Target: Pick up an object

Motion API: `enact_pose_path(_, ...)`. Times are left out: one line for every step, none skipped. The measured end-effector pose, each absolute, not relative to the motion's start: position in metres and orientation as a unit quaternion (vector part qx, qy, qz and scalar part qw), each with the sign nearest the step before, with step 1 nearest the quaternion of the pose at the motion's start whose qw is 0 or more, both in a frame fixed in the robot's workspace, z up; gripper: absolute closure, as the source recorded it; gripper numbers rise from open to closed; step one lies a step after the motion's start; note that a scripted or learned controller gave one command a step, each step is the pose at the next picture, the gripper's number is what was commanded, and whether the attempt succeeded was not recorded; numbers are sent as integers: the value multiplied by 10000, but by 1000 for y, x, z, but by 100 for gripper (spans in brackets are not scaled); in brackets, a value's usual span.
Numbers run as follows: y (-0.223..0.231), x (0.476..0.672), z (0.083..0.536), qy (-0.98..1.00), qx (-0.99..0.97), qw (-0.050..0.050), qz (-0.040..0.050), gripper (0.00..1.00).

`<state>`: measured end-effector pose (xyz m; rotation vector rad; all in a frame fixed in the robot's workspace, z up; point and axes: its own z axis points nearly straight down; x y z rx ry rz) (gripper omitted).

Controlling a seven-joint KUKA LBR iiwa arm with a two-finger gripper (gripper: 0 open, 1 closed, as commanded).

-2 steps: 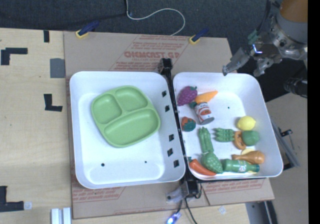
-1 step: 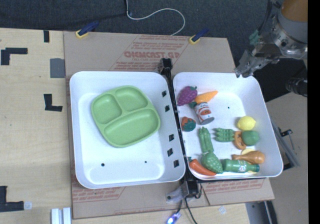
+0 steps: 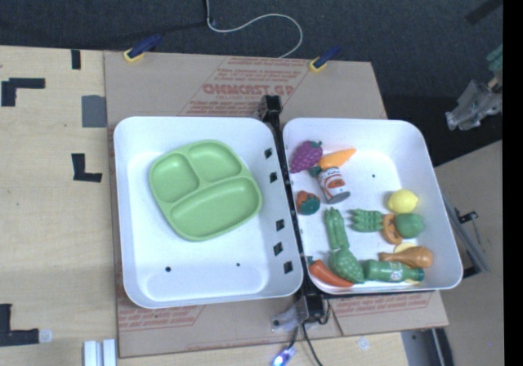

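At the left of the frame, the left bin [image 3: 135, 274] on the desk [image 3: 49, 217] is seen to carry a green divided plate [image 3: 206, 189], which is judged light and stiff but too broad and flat to be taken easily between two jaws. In the right bin [image 3: 413, 144], at the centre right of the frame, a scatter of small toy foods is found: purple grapes [image 3: 305, 155] and a carrot [image 3: 337, 158] near the upper left corner, a small can [image 3: 333, 184] just below them, a green corn cob [image 3: 336, 228] in the middle, and a yellow lemon [image 3: 402, 201] toward the right wall. All are judged to be light, hard plastic and rather slippery. The can is thought the best candidate, since it lies somewhat apart from its neighbours and could be taken across its round body. At the far right edge of the frame, well outside the bins, a grey part of the arm [image 3: 472, 107] is glimpsed, raised and drawn back; whether the jaws are open or closed cannot be told.
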<state>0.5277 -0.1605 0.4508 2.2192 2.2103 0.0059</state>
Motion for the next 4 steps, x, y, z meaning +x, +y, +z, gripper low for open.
enact_pose_path(-78, 485, 542, 7105, 7037, 41, 44, 100)
enact_pose_path(-8, 484, 527, 7078, 7064, -3, -5, 100)
enact_pose_path(-73, 483, 426, 7056, 7086, -34, -43, 100)
enact_pose_path(-50, 484, 357, 7078, 7064, -36, -29, 100)
